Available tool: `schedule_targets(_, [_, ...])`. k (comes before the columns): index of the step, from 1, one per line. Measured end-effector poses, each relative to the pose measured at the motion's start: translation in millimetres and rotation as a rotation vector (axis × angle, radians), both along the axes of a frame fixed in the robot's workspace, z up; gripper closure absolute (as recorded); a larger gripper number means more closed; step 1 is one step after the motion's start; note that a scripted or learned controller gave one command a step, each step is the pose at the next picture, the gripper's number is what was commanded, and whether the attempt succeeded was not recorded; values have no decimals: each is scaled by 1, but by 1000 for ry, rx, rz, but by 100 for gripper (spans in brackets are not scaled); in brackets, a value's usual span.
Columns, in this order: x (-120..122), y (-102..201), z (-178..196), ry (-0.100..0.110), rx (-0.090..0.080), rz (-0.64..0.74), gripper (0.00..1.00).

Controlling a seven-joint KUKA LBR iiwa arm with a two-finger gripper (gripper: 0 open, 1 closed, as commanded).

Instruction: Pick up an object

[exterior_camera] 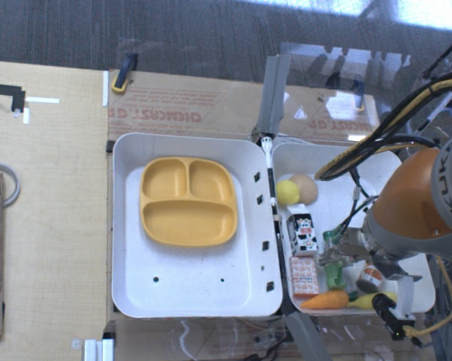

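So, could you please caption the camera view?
Arm reaching into right bin of toy food; yellow tray in left bin.

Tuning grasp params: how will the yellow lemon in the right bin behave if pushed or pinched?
The lemon looks round and smooth, so it probably rolls if nudged and may slip from a pinch. It sits against a tan ball and near the bin wall, which could stop it. Likely light, maybe plastic.
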State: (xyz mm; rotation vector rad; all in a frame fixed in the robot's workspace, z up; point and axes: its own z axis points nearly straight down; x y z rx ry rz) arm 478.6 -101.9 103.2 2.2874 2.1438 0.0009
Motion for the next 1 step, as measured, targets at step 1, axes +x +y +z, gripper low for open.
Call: schedule_targets(1, [57,28,167,8,2,-48,100])
